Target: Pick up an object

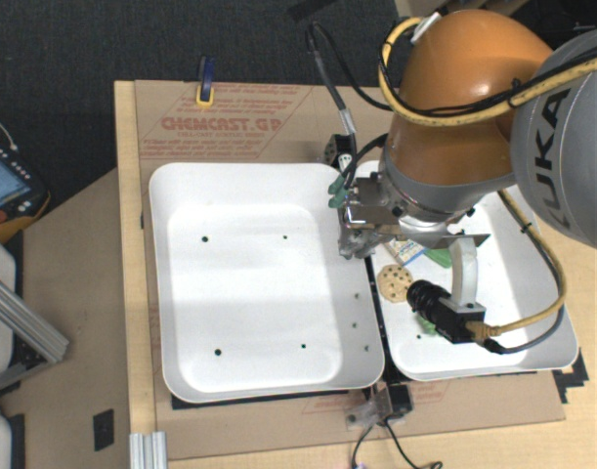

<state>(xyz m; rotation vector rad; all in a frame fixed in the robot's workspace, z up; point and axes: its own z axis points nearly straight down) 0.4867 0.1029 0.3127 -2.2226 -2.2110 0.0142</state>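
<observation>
The arm's orange band and grey wrist hang over the right bin, covering most of it. My gripper reaches down at the right bin's left edge, near the wall shared with the left bin. Just below it in the right bin lie a tan round disc with holes, a white and blue packet, and a green piece. A second small green piece peeks out by the black connector. I see nothing held by the gripper.
A black cable connector and a yellow hose hang from the arm over the right bin. The bins sit on a cardboard sheet with a blue clip at its far edge. Grey rails stand at left.
</observation>
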